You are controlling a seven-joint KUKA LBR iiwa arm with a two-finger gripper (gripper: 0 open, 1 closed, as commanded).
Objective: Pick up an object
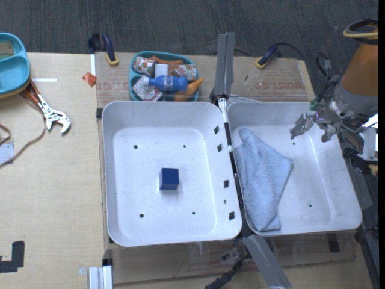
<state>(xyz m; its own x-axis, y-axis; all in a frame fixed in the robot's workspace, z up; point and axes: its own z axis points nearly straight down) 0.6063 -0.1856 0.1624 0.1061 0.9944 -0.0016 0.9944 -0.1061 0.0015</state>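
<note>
Tool [313,126] well apart from blue block [169,179]

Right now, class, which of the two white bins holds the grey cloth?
The right bin, nearest the claw, holds the grey cloth; the left bin holds a blue block.

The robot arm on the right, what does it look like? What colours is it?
The arm comes in from the right edge. It has a wide orange band, with a grey metal wrist part below. Thin dark cables run beside it. At the end sits the gripper, made of slim grey metal fingers, above the right white bin.
</note>
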